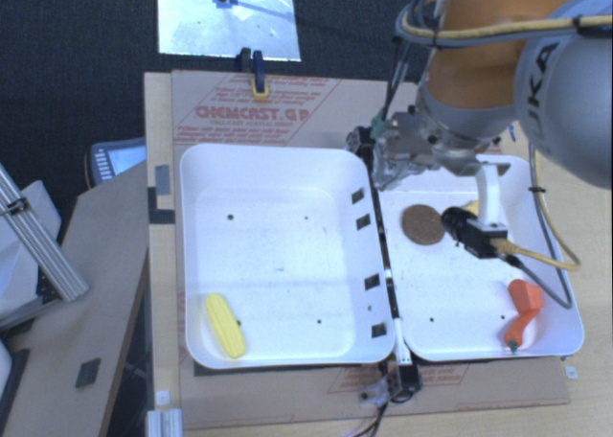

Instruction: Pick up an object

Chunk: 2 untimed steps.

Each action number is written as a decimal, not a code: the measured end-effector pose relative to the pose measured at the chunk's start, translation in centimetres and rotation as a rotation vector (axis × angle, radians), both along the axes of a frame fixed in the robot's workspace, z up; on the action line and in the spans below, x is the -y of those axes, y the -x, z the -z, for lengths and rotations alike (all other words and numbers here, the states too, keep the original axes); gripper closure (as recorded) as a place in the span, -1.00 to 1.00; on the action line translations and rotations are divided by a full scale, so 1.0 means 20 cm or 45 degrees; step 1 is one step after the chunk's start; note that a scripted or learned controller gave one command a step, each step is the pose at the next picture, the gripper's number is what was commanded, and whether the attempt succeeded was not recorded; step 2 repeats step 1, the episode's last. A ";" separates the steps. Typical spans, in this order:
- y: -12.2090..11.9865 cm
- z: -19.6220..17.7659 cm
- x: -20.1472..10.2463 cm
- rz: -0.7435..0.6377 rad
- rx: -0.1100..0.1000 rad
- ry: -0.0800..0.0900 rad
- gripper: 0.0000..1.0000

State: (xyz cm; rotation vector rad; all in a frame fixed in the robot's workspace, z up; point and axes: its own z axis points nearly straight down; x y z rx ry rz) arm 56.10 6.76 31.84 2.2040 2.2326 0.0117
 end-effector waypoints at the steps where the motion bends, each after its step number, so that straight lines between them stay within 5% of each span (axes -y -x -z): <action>1: 0.27 -0.02 0.24 0.020 -0.010 0.003 1.00; 2: 0.27 -0.02 0.24 0.020 -0.010 0.003 1.00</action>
